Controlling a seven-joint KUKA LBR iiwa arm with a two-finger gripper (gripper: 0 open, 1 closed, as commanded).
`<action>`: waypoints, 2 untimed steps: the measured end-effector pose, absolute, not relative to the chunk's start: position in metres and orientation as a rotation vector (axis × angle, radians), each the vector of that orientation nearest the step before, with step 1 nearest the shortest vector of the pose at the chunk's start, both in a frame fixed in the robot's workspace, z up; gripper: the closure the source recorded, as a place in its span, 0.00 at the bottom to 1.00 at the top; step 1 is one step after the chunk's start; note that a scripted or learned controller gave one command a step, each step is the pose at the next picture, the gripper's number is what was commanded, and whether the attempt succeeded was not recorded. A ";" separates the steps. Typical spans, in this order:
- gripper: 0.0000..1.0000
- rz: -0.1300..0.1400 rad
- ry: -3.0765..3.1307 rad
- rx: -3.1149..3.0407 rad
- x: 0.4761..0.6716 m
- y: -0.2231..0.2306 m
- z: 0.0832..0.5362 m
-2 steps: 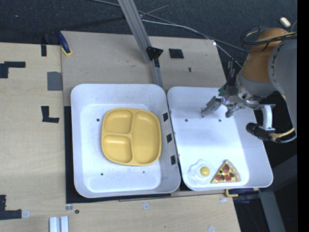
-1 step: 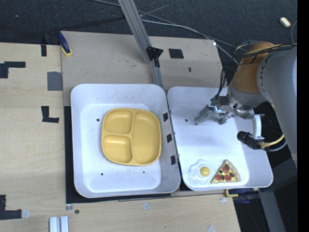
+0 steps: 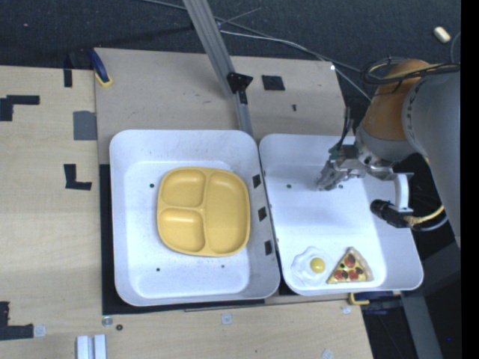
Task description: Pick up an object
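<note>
A yellow divided plate point(image 3: 203, 211) lies in the left bin point(image 3: 127, 200). In the right bin point(image 3: 329, 223) a toy fried egg point(image 3: 310, 264) and a toy pizza slice point(image 3: 350, 268) rest side by side near the front edge. My gripper point(image 3: 329, 179) hangs over the right bin's back part, well behind both toys, with the grey arm and its orange band point(image 3: 389, 111) coming in from the right. Nothing is seen between its fingers.
A slanted metal pole point(image 3: 217, 51) crosses the bench behind the bins. A black cable and connector point(image 3: 389, 214) hang off the arm by the right bin's right rim. Dark tape marks dot the wooden bench at the left.
</note>
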State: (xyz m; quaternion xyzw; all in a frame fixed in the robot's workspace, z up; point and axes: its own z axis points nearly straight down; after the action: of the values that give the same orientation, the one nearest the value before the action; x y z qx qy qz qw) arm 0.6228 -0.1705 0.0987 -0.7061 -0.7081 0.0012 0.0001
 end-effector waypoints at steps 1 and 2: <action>1.00 -0.004 -2.225 -2.221 0.621 -0.164 0.160; 1.00 -0.004 -2.226 -2.222 0.618 -0.161 0.222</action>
State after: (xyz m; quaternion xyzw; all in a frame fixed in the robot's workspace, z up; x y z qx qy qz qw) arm 0.6182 -0.1609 0.2224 -0.7065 -0.7077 -0.0013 -0.0018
